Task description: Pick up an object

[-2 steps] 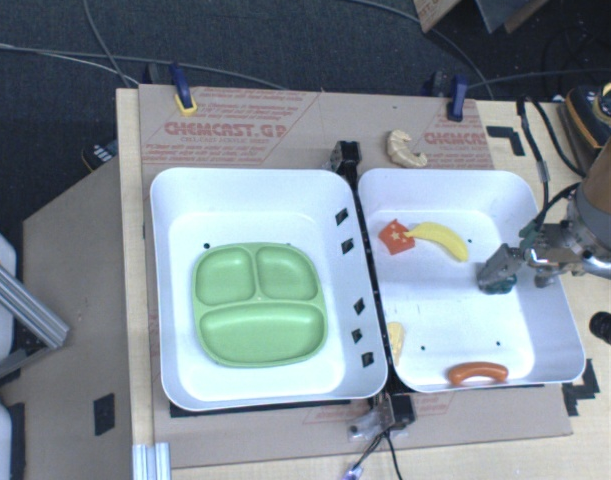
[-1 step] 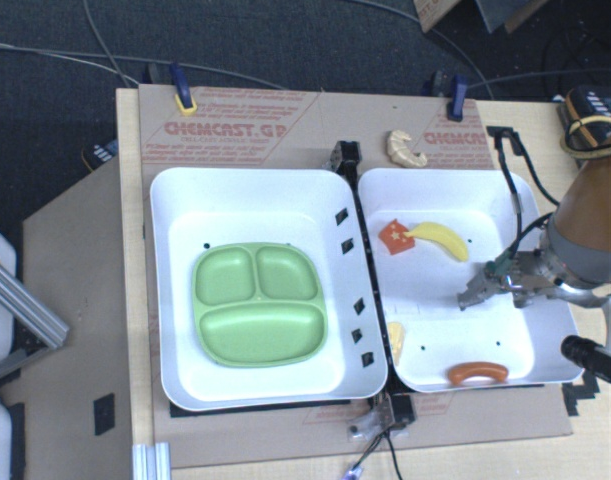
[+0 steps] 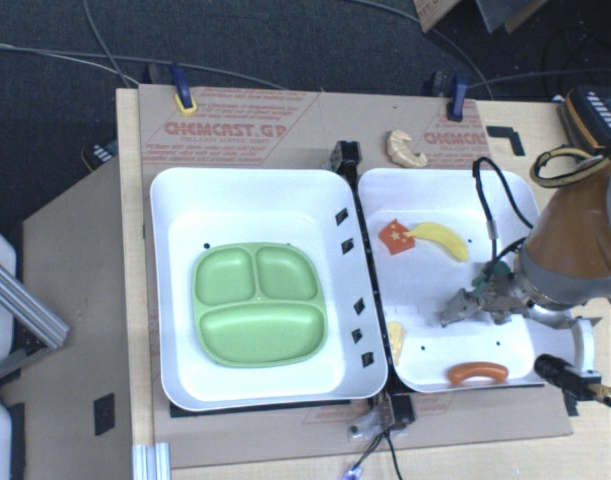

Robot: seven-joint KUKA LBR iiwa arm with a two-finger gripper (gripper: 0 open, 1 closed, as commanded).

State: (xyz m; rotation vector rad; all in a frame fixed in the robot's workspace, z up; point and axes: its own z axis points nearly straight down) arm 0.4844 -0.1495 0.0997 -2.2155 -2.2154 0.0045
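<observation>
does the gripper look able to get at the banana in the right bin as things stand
Probably yes. The banana lies open on the floor of the right bin, touched only by a small red piece at its left end. The gripper is low in the same bin with bare floor between.

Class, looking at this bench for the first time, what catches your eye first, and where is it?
The green divided plate fills the middle of the left bin. In the right bin, a yellow banana lies beside a small red piece, and the arm's hand sits low near an orange sausage.
</observation>
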